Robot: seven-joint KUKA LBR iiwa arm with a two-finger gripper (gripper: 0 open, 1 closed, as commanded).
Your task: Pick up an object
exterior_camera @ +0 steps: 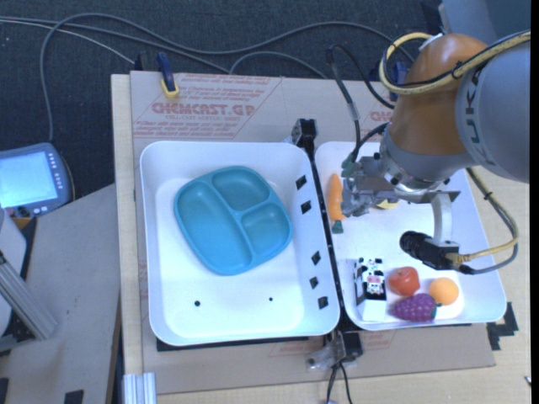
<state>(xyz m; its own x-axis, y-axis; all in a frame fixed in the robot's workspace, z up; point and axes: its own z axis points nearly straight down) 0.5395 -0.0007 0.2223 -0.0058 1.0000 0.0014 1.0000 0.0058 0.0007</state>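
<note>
The grey-and-orange arm (pixel 446 99) reaches from the right over the far part of the right bin (pixel 488 305), its gripper (pixel 358 194) low beside an orange carrot (pixel 335 196) near the divider; whether the pincer is spread or pressed together cannot be told. At the bin's near end lie a black-and-white toy (pixel 370 278), a tomato (pixel 404 280), purple grapes (pixel 413 308) and an orange (pixel 444 291). The left bin (pixel 160 310) holds 1 blue divided plate (pixel 232 218).

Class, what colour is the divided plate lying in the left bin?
Light blue; the camera view shows the divided plate clearly.
</note>
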